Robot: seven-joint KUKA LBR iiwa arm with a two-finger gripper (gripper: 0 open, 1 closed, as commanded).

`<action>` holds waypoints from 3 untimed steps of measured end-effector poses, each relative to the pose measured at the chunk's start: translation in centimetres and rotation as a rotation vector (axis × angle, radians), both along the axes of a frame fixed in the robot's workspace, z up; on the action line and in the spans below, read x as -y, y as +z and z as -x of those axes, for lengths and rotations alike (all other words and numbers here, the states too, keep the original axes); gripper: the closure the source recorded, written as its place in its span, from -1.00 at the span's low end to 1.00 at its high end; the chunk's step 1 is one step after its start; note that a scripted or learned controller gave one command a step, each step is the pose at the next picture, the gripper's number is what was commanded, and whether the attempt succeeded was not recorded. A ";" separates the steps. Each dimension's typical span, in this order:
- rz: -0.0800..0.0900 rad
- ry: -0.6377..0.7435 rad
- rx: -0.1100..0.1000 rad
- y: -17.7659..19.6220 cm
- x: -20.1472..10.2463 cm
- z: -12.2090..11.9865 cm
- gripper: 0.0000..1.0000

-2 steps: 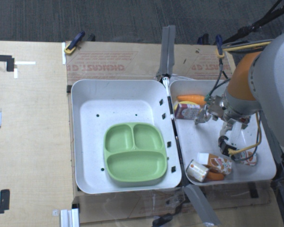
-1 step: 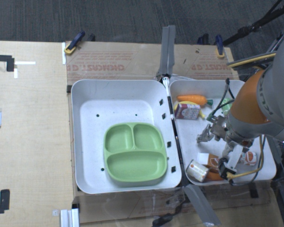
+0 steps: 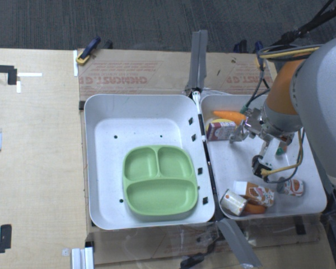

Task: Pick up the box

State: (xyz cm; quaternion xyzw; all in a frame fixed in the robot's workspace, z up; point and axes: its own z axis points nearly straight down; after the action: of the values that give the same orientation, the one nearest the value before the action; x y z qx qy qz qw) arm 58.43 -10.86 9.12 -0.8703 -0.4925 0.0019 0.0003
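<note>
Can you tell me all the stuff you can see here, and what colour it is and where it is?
shallow white plastic bins: two, white, side by side on the bench.
green divided plastic plate: one, light green, three compartments, in the left bin.
small maroon and white carton box: one, maroon and white, far left part of the right bin.
orange carrot-shaped toy: one, orange, just behind the box.
orange and white packages: a small pile, count unclear, near edge of the right bin.
small red and white item: one, right of that pile.
grey arm with orange band: one, over the right bin.
two-finger gripper: one, beside the box.
</note>
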 end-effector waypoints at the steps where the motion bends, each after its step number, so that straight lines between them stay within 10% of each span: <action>1: -0.002 0.119 -0.001 5.8 1.5 8.3 -1.00; 2: -0.002 0.087 0.000 -0.1 -1.6 10.8 -1.00; 3: 0.000 0.087 0.010 1.0 -1.6 10.4 1.00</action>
State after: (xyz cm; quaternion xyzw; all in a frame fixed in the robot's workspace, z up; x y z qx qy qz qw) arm 48.06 -9.28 10.15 -0.8480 -0.5300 -0.0025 -0.0024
